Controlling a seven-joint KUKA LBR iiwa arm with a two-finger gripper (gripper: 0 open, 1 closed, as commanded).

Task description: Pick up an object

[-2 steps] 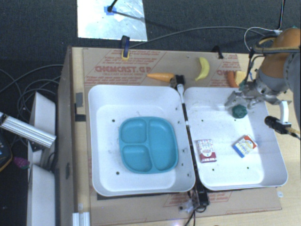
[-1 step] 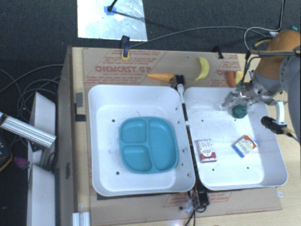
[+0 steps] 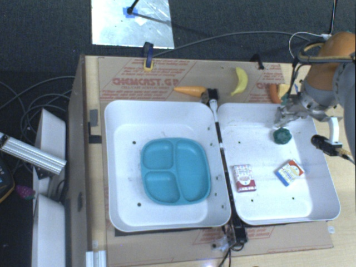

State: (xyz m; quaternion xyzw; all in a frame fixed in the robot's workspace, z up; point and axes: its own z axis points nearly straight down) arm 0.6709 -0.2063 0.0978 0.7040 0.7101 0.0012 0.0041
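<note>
A small dark green ball [image 3: 282,136] lies in the right bin [image 3: 261,210] near its far right corner. My gripper [image 3: 285,115] hangs just above and behind it, at the bin's back edge, pointing down. Further forward in the same bin lie a red and white packet [image 3: 243,178] and a blue, white and orange box [image 3: 289,172]. The grey arm with its orange band [image 3: 328,54] comes in from the upper right.
The left bin [image 3: 122,127] holds a blue divided plate [image 3: 175,169]. On the cardboard behind the bins lie a yellow banana [image 3: 241,80], an orange carrot [image 3: 189,91] and an orange piece [image 3: 274,93]. Cables run along the right side.
</note>
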